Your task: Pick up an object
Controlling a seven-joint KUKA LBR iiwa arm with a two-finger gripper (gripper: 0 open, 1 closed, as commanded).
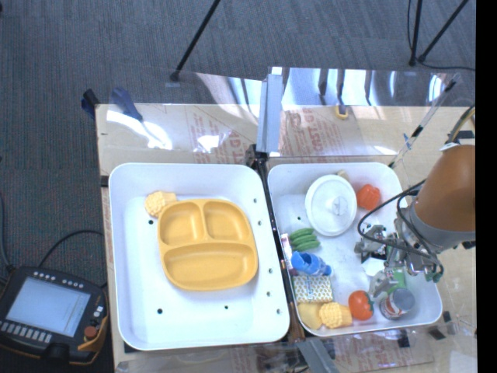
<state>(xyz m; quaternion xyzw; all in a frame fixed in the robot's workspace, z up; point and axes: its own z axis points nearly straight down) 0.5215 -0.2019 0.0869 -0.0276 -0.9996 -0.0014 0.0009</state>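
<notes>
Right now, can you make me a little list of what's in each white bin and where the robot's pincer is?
left bin: a yellow divided plate with a small yellow corn toy touching its top-left corner
right bin: white round lid, orange-red toy, green pea pods, blue toy, patterned packet, corn cob, red tomato, small can
pincer: over the right bin's right side, just above the small can
arm: reaching in from the right

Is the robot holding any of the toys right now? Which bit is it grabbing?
It cannot be told. The gripper hangs low in the right bin, just above a small grey cup, but whether it grips anything is hidden.
</notes>
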